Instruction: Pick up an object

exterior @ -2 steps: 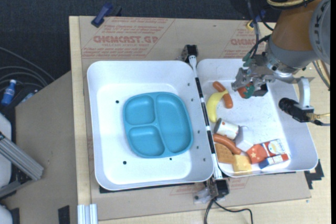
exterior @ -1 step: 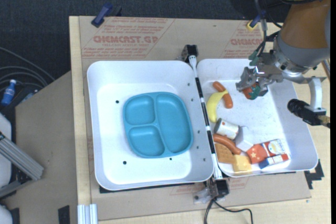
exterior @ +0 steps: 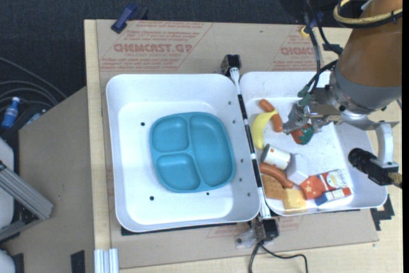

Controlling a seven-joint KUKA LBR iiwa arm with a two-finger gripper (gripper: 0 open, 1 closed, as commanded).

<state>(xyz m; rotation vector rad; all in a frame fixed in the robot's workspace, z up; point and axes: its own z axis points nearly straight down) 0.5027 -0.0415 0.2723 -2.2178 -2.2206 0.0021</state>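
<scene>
Objects for picking lie in the right bin (exterior: 358,201), at the right of the frame, seven in all as far as can be counted. One small teal-and-red item (exterior: 305,134) sits directly under the gripper (exterior: 300,124), at the centre of that bin; its exact kind cannot be made out, and whether it is between the fingers or merely beneath them cannot be determined. Whether the gripper is released or clenched cannot be told either, since the wrist assembly covers the tips. One yellow banana (exterior: 259,128) lies just left of the gripper, along the bin's left wall. One orange carrot-like piece (exterior: 266,105) lies at the banana's upper end, and one short red-orange piece (exterior: 277,123) lies beside it, between banana and gripper. One white cup-like cylinder (exterior: 277,156) with a red band lies below the gripper, towards the lower centre of the bin. One sausage (exterior: 275,174) lies just below the cylinder, touching a group of tan bread-like slices (exterior: 284,195) at the bin's lower left corner; the number of slices cannot be fixed. One red, white and blue carton (exterior: 327,187) lies flat at the lower right of the bin, just beside the slices. The left bin (exterior: 128,137), at frame centre, holds one blue divided plate (exterior: 190,151) with three compartments. The arm (exterior: 374,54), grey with an orange band, enters from the upper right of the frame.
</scene>
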